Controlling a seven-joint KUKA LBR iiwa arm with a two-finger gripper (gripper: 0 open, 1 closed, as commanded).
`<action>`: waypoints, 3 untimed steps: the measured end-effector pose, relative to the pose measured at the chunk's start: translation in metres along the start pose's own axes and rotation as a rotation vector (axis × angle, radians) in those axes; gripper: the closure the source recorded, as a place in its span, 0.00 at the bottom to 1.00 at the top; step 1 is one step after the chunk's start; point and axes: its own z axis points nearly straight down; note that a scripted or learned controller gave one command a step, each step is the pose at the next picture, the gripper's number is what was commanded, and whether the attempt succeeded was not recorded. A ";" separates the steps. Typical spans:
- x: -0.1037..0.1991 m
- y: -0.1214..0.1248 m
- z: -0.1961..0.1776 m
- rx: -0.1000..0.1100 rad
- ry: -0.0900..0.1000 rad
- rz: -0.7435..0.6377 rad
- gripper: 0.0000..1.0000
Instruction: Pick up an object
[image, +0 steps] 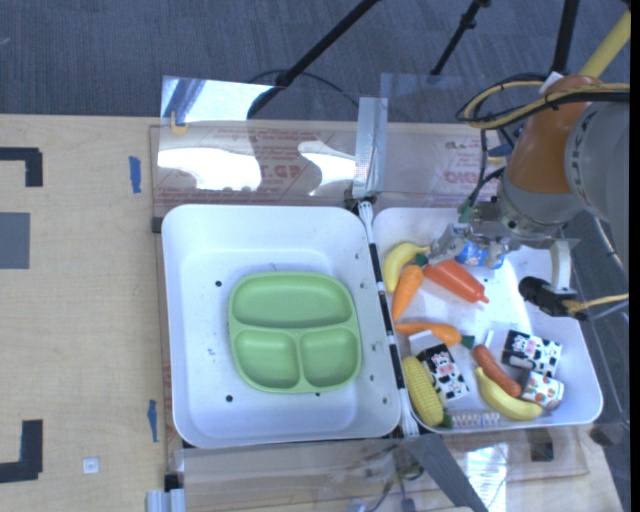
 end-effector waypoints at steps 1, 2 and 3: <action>-0.047 0.038 0.047 -0.002 0.000 -0.207 0.00; -0.097 -0.016 0.027 0.000 0.010 -0.180 0.00; -0.092 -0.054 0.045 -0.007 0.015 -0.148 0.00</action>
